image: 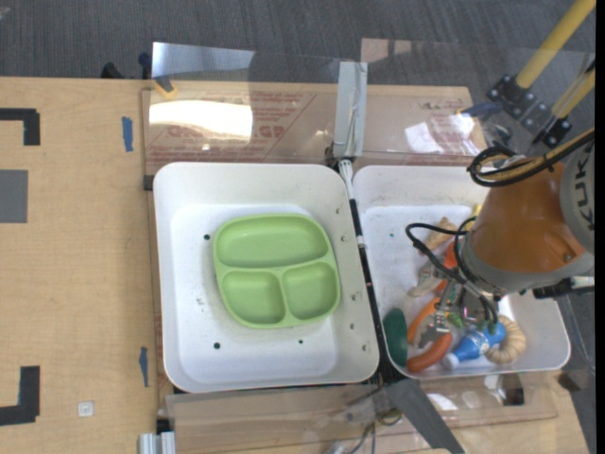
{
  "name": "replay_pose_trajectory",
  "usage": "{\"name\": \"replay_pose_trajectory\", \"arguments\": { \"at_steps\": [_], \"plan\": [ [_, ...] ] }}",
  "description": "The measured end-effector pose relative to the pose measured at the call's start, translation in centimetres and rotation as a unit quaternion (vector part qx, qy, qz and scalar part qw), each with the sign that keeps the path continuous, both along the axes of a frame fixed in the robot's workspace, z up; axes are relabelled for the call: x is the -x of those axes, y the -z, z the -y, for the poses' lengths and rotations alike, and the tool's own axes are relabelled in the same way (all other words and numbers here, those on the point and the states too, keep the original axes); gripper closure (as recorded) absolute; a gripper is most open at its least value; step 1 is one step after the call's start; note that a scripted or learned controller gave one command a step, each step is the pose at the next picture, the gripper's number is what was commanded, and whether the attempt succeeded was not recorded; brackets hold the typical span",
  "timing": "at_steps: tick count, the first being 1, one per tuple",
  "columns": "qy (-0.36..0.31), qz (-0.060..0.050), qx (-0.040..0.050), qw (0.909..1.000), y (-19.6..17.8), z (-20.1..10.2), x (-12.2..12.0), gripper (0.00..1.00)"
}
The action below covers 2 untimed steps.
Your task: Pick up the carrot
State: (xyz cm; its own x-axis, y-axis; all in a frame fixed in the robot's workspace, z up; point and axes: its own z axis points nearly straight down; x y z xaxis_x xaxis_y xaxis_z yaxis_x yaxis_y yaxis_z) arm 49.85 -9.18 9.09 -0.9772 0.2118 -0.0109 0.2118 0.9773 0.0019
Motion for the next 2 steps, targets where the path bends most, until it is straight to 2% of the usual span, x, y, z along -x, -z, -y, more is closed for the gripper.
{"name": "replay_pose_trajectory", "arguments": {
  "at_steps": [1, 2],
  "plan": [
    [0.151, -0.001, -0.0009, 0.9885, -3.4, 0.2, 1.7, 0.0],
    [0.207, -0.002, -0.0033, 0.9782, 0.0, 0.4, 1.6, 0.0]
  ]
}}
